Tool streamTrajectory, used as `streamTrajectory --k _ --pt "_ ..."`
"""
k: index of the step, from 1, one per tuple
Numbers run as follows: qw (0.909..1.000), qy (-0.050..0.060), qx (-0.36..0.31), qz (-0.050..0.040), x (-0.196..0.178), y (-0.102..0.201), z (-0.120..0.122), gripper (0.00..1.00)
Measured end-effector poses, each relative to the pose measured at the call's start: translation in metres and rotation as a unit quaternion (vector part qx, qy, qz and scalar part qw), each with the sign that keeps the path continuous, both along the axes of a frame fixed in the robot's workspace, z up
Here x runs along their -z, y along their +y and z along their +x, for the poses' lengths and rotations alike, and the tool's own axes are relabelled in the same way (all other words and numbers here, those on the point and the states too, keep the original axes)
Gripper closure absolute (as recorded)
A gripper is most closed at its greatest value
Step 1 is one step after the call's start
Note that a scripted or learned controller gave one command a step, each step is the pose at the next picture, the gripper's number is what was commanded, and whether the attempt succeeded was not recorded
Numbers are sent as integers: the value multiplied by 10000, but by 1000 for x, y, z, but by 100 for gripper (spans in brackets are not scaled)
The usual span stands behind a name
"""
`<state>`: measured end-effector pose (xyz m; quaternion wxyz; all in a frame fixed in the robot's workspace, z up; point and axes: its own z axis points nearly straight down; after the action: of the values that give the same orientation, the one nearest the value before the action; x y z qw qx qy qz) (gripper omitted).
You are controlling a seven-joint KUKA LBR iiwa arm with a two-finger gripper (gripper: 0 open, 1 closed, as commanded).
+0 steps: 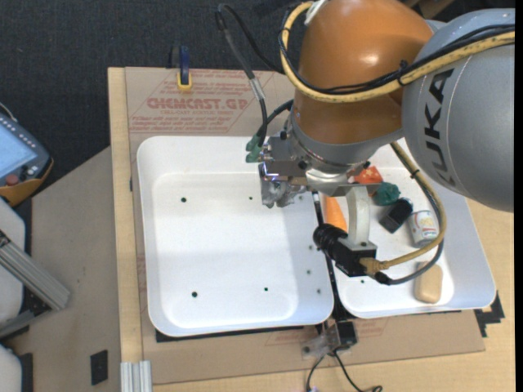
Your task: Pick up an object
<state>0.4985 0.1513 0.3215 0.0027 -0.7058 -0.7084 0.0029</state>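
Observation:
My gripper (pixel 276 191) hangs below the big orange wrist band (pixel 359 47), over the right side of the left white bin (pixel 163 243), close to the divide between the bins. The right bin (pixel 466 296) holds several objects: an orange piece (pixel 334 212) partly under the arm, a green item (pixel 385 193), a black block (pixel 398 214), a small white bottle (pixel 423 226), a tan oblong piece (pixel 428 285) and a bit of red (pixel 365 174) at the arm's edge. The wrist hides much of the right bin's back part.
A black fitting with a yellow cable (pixel 351 256) hangs from the arm over the bins' shared edge. Brown cardboard (pixel 196 96) with a blue clamp (pixel 184 64) lies behind the bins. The left bin's floor shows small black dots.

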Motion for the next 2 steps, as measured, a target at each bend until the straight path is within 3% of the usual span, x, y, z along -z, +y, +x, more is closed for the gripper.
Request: streamTrajectory --k 1,2 --pt "10000 -5 7 -2 26 21 -21 100" --pt "10000 -91 13 18 -113 11 -19 100"
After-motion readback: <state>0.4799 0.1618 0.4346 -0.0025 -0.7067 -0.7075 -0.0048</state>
